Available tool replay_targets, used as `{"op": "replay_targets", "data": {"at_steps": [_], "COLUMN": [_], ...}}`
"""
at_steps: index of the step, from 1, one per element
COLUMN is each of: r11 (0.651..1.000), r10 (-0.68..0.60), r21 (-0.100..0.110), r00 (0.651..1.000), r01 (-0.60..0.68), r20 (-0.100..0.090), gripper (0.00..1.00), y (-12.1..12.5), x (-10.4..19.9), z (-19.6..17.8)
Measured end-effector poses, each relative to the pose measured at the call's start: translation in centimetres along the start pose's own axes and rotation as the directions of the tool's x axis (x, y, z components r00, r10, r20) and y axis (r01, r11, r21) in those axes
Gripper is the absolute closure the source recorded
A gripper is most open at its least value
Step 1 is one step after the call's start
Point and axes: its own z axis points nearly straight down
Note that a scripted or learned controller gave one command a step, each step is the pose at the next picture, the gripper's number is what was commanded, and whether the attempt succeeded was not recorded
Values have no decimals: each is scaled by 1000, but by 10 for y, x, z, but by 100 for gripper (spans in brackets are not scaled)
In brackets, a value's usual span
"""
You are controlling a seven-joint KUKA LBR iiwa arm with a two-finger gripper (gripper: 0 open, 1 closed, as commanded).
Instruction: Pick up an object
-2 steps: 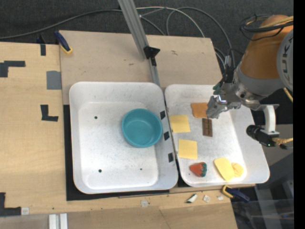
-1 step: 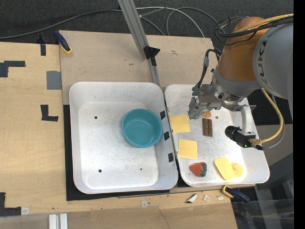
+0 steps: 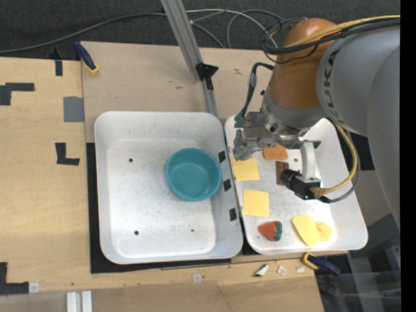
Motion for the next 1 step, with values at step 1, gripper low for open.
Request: {"op": "replay_targets", "data": {"at_steps": [1], "r11": [1000], "r10": [1], "r21": [1], "r00": [1000], "r01": [-1], "r20": [1], "gripper": [100], "y": [5], "x": [53], "z": [12]}}
